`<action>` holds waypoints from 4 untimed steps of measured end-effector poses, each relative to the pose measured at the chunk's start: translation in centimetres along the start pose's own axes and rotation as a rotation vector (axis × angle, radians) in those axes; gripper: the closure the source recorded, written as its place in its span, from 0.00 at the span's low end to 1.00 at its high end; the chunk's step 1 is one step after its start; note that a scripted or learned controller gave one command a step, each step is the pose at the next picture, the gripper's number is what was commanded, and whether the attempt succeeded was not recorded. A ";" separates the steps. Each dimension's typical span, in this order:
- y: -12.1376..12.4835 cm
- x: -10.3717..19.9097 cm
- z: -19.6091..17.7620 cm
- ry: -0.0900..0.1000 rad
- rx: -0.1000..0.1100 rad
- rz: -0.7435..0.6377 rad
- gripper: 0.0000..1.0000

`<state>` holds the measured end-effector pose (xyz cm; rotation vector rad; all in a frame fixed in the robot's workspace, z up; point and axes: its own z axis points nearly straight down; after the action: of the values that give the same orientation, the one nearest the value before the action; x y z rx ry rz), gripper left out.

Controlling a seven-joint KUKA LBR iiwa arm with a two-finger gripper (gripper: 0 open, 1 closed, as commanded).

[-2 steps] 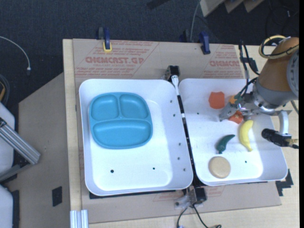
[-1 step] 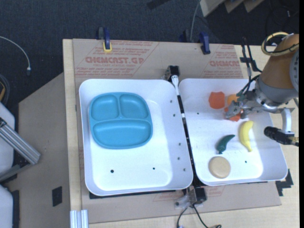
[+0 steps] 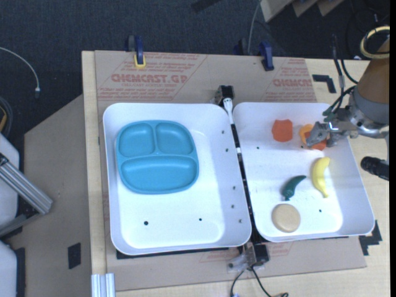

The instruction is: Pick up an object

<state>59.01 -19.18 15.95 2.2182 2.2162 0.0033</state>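
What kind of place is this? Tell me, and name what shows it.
Likely a robotics lab test bench. Two white bins sit on a board clamped at its far edge, with cables trailing off it. The arm reaches in over toy food such as a banana, and a blue plate lies in the other bin.

Dark blue-grey carpet [image 3: 74, 17] surrounds a brown bench board [image 3: 179, 73], with loose cables [image 3: 18, 60] at left

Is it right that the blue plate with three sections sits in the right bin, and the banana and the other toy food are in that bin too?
Not quite. The camera view shows the blue plate in the left bin, by itself. The banana and the other toy food are in the right bin, just as you said.
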 end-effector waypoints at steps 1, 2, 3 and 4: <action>0.1 -0.2 -6.5 0.000 -0.002 -0.002 1.00; 0.2 -0.3 -7.5 0.001 0.003 -0.002 1.00; -1.5 5.4 -8.3 0.005 0.007 -0.006 1.00; -2.5 11.0 -8.9 0.005 0.007 -0.006 1.00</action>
<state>56.51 -8.20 24.82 2.2178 2.2285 0.0005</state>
